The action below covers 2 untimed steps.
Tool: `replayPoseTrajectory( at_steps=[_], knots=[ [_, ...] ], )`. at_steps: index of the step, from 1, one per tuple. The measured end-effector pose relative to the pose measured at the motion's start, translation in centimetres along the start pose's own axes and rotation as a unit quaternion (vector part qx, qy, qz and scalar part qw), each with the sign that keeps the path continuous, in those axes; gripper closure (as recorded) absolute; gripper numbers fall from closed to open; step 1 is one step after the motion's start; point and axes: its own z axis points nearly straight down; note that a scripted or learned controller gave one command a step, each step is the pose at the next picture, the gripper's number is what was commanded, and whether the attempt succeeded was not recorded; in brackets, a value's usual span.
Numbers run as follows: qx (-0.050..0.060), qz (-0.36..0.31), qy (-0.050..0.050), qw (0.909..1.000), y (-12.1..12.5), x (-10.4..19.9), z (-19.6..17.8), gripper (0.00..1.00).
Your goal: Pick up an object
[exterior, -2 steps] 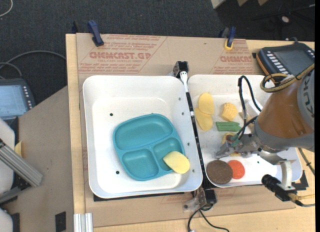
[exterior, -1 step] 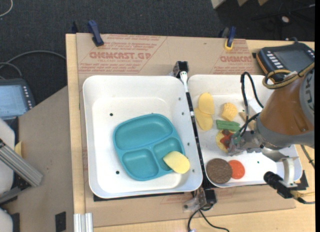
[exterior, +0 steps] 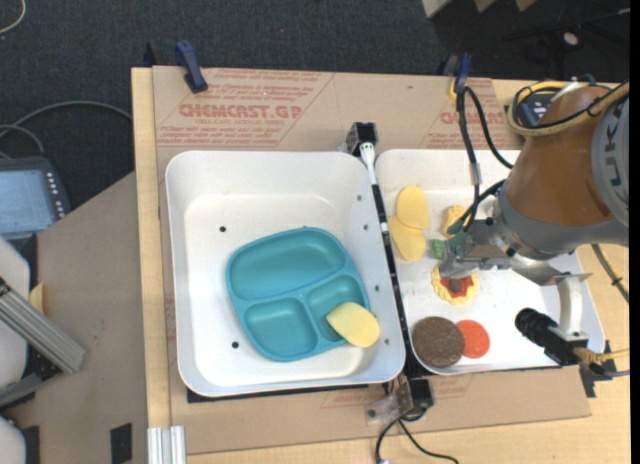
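- One yellow-and-red item [exterior: 457, 290] lies in the right bin [exterior: 500, 167], just below the gripper [exterior: 456, 264] in the camera view. Its upper edge is covered by the tool, so whether the two touch cannot be told.
- Whether the gripper is apart or together cannot be told either; the wrist and the orange band hide much of it from the right.
- A small yellow piece [exterior: 457, 220] sits just above the gripper, partly behind a cable.
- Two pale yellow lumps lie to the gripper's left, the upper lump [exterior: 411, 206] touching the lower lump [exterior: 407, 242], with the lower one nearer the tool.
- A brown disc [exterior: 437, 342] and an orange disc [exterior: 474, 339] lie side by side below the gripper, past the yellow-and-red item and touching each other.
- Further left, beyond the black strip [exterior: 378, 222] between the bins, the left bin [exterior: 200, 212] holds a teal divided tray [exterior: 280, 272], well apart from the gripper.
- A yellow wedge [exterior: 353, 324] rests in the tray's lower right compartment, the corner nearest the gripper.
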Motion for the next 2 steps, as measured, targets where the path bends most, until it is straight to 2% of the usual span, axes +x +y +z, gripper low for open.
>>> replayPoseTrajectory(
  at_steps=[1, 2],
  knots=[
    [0.006, 0.000, 0.001, 1.0000, -1.1, 9.3, 0.6, 1.00],
    [-0.006, 0.001, 0.001, 1.0000, 2.8, 11.3, -16.1, 1.00]
  ],
)
